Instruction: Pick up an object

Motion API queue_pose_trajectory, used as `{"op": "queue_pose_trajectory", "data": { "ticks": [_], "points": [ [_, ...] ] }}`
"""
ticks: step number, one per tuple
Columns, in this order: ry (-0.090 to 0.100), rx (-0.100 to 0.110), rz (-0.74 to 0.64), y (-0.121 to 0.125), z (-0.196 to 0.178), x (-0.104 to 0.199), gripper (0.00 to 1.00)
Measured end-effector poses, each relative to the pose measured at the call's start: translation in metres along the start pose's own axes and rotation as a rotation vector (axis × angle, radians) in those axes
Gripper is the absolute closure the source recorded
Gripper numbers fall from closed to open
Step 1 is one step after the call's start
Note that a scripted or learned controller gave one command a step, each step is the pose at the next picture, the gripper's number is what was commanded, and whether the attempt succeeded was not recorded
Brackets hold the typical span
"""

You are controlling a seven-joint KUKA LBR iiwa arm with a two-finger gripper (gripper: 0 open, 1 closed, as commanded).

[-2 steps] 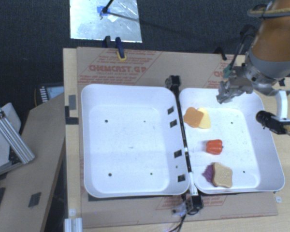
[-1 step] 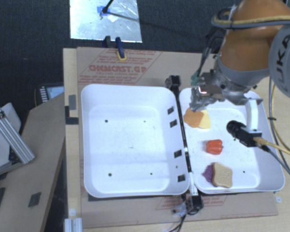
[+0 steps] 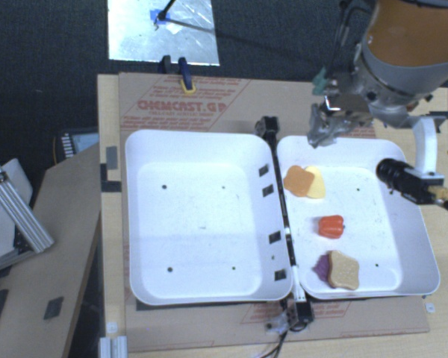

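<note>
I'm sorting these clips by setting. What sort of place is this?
Probably a robotics lab test bench, not a kitchen. Two white bins sit clamped on a cardboard sheet, the food in the right bin looks like toys, such as the bread slice and red pepper, and a robot arm hangs above.

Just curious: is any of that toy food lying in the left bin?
No, the orange piece, red piece and bread slice lie in the right bin.

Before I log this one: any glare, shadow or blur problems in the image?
Camera view: even lighting; the foil sheet glares brightly; the left bin holds a soft shadow across its lower half; the tool looks slightly blurred; the red pepper and bread read clearly.
</note>
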State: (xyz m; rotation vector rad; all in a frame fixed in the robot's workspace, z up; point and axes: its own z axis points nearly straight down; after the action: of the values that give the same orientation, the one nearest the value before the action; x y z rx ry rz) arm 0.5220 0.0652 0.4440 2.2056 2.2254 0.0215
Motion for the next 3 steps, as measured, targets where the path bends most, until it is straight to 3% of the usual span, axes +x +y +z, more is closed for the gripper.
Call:
{"op": "queue_pose_trajectory", "data": {
  "ticks": [1,2,3],
  "points": [
    [0.000,0.008,-0.001,-0.035,-0.035,0.046,1.00],
    [-0.003,0.019,0.000,-0.012,0.019,0.108,1.00],
    [0.003,0.006,0.000,-0.017,-0.082,0.166,1.00]
  ]
}}
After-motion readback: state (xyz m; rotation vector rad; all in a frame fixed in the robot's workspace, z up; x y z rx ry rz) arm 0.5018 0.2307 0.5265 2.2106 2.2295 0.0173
